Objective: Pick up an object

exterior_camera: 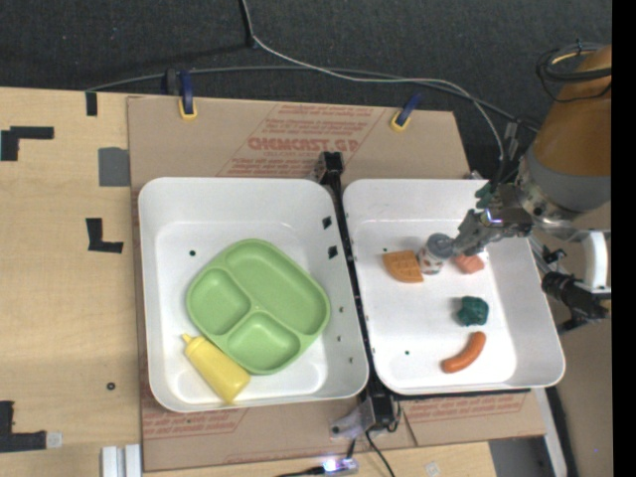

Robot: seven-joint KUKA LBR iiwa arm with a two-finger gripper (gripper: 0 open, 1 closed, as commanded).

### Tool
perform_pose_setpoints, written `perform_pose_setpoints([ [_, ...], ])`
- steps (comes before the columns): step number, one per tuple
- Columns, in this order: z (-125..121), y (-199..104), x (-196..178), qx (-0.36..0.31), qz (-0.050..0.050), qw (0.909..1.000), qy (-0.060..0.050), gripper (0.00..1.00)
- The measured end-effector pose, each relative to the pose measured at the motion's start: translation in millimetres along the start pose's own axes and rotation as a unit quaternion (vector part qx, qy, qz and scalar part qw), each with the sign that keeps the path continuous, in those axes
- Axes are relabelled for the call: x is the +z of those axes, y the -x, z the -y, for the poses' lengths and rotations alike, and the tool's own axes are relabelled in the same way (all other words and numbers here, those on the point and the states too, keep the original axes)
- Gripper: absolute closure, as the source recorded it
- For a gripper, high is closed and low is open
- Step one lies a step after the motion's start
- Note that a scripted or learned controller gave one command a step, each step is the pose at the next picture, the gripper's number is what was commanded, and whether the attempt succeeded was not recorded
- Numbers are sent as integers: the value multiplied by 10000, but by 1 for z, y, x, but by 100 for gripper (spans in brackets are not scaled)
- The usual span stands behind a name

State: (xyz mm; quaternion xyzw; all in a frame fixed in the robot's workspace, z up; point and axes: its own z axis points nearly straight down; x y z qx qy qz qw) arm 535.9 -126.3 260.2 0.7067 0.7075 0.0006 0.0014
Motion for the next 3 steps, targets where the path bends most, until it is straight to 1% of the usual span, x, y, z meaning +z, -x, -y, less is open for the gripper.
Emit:
perform_pose_setpoints([
  [1,-1,0,-41,-1,-1,10000,1,100],
  [2,3,-43,-24,-15,-7,10000,-25,100],
  [3,7,-99,-5,-20,-9,10000,-32,100],
])
